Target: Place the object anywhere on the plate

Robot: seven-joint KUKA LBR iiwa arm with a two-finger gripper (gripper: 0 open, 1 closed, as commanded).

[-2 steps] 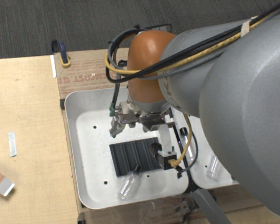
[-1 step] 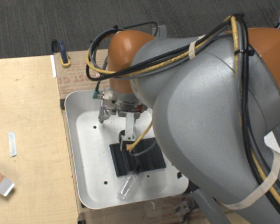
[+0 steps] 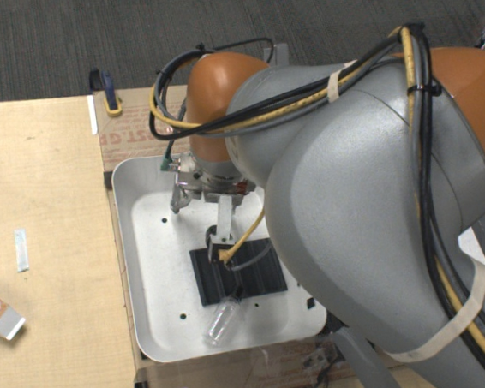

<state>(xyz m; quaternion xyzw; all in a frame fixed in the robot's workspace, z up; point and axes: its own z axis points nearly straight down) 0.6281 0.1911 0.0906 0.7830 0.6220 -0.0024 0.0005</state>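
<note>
Clear plastic, lying on its side: the object [image 3: 221, 322] sits on the floor of the white bin [image 3: 154, 258] at lower centre of the frame. It is just beside the lower left corner of the black ribbed plate [image 3: 242, 275], and I cannot tell whether the two touch. I take the flat ribbed piece to be the plate. My gripper [image 3: 195, 192] hangs over the upper part of the bin, well apart from the object. Nothing is visibly held in it, and I cannot tell whether it is apart or together.

Probable faults from this state:

1. Missed grasp. The object is transparent against a white floor, so its outline is weak and a descent may land off-centre.
2. Roll-away. The object looks rounded, and a glancing contact would probably push it toward the bin's lower wall.
3. Plate disturbance. A descent so near the plate's edge could strike or shift it.
4. Unstable placement. The ribs could let a rounded body roll off after release.
</note>
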